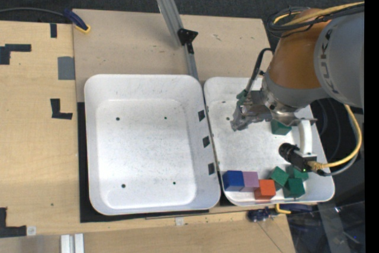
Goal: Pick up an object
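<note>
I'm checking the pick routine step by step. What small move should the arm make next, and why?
Probably shift the gripper toward the near edge of the right bin, since it hangs over bare floor while the blue block, purple block and orange block sit there.

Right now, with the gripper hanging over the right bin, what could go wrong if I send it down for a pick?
1. The gripper sits over bare floor of the right bin, while the blue block, purple block, orange block and green blocks cluster at the near edge. A straight descent probably closes on nothing.
2. Those blocks are packed tight against the bin wall, so fingers may jam or push them.
</note>
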Motion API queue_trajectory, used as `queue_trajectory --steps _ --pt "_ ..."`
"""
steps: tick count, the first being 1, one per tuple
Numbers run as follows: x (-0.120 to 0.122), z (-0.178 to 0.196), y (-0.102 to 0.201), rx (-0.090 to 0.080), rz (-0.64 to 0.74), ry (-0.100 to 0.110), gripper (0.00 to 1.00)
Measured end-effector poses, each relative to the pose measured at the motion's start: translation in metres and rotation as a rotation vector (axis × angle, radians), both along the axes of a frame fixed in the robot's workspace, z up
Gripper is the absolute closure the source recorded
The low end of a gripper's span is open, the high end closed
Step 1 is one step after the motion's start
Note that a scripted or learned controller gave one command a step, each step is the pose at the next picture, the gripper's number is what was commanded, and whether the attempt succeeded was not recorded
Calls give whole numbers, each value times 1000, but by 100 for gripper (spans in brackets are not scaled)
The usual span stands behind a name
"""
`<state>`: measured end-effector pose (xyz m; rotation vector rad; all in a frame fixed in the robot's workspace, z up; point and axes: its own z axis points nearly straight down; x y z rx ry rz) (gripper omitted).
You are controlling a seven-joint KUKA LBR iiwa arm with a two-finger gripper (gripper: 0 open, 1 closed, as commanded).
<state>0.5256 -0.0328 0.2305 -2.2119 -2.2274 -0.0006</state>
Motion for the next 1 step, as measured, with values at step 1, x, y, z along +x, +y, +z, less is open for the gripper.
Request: queue_trajectory --steps 1 --pt "-12 3 60 1 1 1 100"
